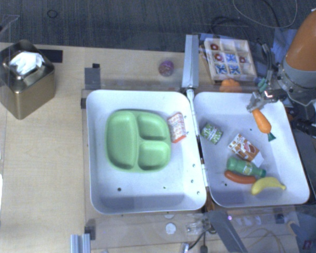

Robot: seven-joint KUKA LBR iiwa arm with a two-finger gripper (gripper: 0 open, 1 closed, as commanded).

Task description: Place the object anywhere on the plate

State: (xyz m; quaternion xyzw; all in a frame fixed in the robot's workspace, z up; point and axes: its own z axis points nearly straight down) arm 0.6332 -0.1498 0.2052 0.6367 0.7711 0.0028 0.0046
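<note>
Carrot (262,121) hangs tilted from the closed gripper (255,105) above right bin (295,157).

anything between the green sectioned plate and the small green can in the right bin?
Camera view: a small red-and-white packet by the green sectioned plate, then the bins' divider wall, then the small green can.

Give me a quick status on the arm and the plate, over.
Gripper at right bin's top edge, just above the carrot; grasp unclear. Green plate in left bin, nothing on it. Snack packet beside plate's right rim.
</note>
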